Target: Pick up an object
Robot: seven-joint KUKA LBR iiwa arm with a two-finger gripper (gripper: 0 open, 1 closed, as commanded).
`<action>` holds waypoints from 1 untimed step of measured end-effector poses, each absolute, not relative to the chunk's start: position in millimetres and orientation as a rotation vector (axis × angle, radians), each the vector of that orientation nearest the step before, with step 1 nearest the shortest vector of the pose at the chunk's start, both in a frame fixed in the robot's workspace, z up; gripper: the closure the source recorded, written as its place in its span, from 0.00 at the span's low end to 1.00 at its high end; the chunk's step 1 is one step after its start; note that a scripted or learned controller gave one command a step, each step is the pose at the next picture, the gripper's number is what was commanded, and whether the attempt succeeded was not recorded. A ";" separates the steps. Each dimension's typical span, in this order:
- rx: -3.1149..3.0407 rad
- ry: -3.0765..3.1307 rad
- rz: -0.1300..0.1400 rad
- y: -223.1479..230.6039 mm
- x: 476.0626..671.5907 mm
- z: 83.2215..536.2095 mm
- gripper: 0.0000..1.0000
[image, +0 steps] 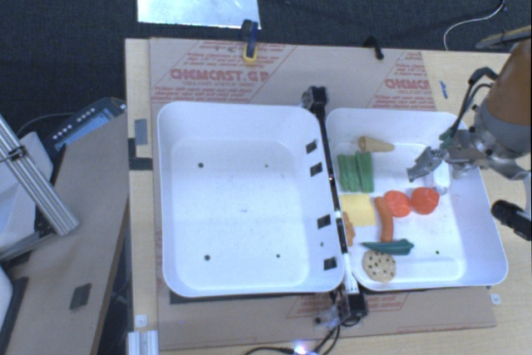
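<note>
The claw (426,165) sits over the right bin (478,258), in the upper right part of its floor, with its metallic tip directed toward the view's left. Whether the fingers are apart or together cannot be determined from this angle, and no object is visible between them. The grey wrist body extends from the claw to the view's right, where the orange band of the arm (509,96) rises near the frame edge, so the arm reaches in low and at a slant across the bin's right rim.

Just below and left of the claw lie two round red-orange pieces, the right tomato (425,199) and the left tomato (397,203), side by side and close to touching. Neither is seen in contact with the claw. An orange sausage-shaped piece (385,219) lies just left of them, running down toward a dark green pod (391,246). A cookie (379,265) rests near the bin's lower left corner. A yellow block (358,210) lies against the left wall, with a green bundle (357,170) above it and a tan cone (376,145) above that.

The left bin (241,195) adjoins the right bin on the worktop (216,66).
</note>
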State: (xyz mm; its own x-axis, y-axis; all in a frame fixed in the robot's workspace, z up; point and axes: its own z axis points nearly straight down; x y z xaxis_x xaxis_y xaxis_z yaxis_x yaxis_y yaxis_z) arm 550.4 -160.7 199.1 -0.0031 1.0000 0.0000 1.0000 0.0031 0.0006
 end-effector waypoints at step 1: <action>2.223 2.228 -0.002 -119.9 518.8 81.6 0.00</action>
State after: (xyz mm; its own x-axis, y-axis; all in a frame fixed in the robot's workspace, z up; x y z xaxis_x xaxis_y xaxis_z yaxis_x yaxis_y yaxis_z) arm 518.8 -119.9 81.6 -0.0021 1.0000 0.0036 1.0000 0.0021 -0.0051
